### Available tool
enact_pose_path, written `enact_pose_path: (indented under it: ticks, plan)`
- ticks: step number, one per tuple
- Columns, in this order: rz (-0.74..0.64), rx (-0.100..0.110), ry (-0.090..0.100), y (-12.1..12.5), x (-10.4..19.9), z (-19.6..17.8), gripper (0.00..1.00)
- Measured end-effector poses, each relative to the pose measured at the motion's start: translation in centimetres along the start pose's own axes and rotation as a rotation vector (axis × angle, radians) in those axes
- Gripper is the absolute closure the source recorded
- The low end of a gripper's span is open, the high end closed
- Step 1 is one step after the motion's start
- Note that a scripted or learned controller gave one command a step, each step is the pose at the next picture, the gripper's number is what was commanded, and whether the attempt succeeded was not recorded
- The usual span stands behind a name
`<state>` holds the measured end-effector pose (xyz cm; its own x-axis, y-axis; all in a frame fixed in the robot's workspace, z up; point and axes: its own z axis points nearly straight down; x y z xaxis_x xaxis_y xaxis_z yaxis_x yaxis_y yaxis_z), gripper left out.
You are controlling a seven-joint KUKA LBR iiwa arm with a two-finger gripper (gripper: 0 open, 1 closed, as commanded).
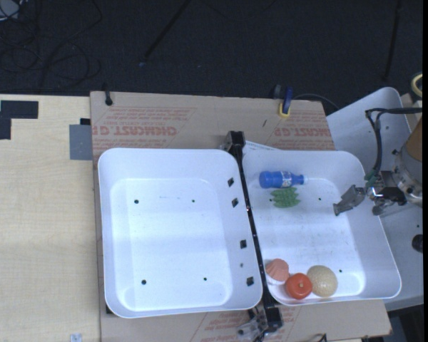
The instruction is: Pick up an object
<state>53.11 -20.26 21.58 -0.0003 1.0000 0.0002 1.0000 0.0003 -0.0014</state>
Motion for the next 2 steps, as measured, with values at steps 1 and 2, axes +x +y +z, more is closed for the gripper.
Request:
enact_pose_path:
  ticks: [1, 2]
  plan:
    - [0.004, -0.008, -0.004, -3.5, -1.3, -10.8, 0.00]
    - [-0.001, -0.004, -0.001, -4.1, -1.1, -15.6, 0.00]
